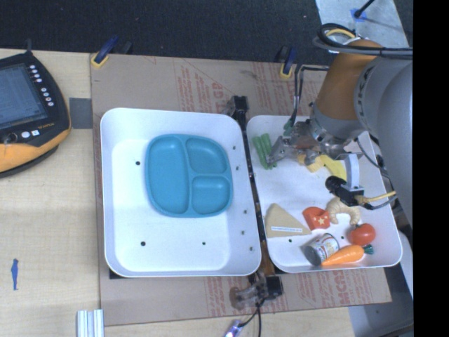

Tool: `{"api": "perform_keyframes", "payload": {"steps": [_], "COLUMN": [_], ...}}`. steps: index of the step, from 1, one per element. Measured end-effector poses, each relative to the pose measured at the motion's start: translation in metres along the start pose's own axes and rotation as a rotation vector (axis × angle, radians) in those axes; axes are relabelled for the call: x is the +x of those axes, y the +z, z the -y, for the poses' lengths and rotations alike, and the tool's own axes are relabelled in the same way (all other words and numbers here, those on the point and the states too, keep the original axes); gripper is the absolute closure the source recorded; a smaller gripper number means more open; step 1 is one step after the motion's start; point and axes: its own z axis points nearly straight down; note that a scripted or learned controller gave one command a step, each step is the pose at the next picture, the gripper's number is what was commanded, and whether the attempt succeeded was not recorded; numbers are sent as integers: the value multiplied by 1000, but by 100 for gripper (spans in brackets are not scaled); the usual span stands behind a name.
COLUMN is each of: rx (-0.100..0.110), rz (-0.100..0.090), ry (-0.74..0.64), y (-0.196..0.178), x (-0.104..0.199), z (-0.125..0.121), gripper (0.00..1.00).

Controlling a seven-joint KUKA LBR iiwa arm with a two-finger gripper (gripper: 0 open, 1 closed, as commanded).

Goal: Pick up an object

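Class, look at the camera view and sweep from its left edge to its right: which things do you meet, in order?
Orange-cased control tablet → blue divided plate in the left bin → green vegetable → cheese wedge → red pepper → tomato.

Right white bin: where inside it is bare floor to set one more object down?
In the right white bin, bare floor lies between the green stalk-shaped toy, the pale wedge of toy cheese and the gripper. The near right corner is crowded: red strawberry toy, red tomato toy, orange carrot toy, small tin can.
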Motion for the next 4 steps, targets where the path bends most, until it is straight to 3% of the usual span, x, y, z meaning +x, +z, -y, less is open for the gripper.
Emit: {"api": "perform_keyframes", "payload": {"steps": [1,4], "rx": [-6,-4], "rz": [0,1], "ry": [4,3], "y": [10,10], "x": [4,3], "z": [-25,-25], "gripper": [0,0]}}
